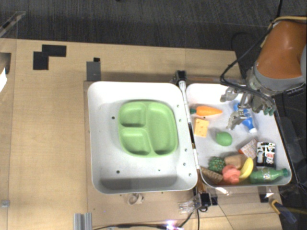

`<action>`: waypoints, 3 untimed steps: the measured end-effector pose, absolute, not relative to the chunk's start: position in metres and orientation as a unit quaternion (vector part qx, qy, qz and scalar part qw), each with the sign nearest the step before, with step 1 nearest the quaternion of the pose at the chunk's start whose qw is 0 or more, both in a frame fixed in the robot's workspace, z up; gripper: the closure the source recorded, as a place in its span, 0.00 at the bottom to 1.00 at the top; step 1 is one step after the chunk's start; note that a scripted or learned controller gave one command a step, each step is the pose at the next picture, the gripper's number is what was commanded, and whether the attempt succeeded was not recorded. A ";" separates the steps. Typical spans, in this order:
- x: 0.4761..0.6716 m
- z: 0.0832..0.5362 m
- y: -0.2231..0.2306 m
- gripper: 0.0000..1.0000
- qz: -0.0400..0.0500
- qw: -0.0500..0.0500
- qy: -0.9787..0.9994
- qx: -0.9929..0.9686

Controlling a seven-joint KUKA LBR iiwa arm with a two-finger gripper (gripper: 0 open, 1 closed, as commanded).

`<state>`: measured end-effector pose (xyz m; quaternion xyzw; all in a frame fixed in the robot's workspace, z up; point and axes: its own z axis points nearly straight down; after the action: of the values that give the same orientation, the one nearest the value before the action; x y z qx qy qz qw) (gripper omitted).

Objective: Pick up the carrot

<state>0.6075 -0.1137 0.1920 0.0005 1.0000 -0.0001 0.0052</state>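
Observation:
The carrot [209,111], orange with a green stub at its left end, lies flat in the right bin [280,133] near that bin's upper left corner. My gripper [237,120] hangs over the same bin, a short way to the right of the carrot's tip and apart from it. Nothing of the carrot is under or inside the gripper. A blue and white object [247,123] sits right beside the gripper's lower end, partly hidden by it.
Below the carrot lie a yellow cheese block [201,127] and a green ball [223,138]. Along the bin's front edge crowd a banana [246,168], a green bottle [266,175], a pink toy [231,175] and a black-and-white carton [266,154]. The left bin [100,176] holds a green divided plate [146,127].

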 end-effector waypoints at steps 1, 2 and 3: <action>0.604 0.092 -0.082 0.00 0.001 0.003 0.995 0.098; 0.666 0.193 -0.065 0.00 0.002 0.011 0.990 0.140; 0.624 0.112 -0.081 0.00 0.003 0.024 0.985 0.172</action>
<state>0.6240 -0.0805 0.1118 0.1722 0.9848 0.0031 0.0236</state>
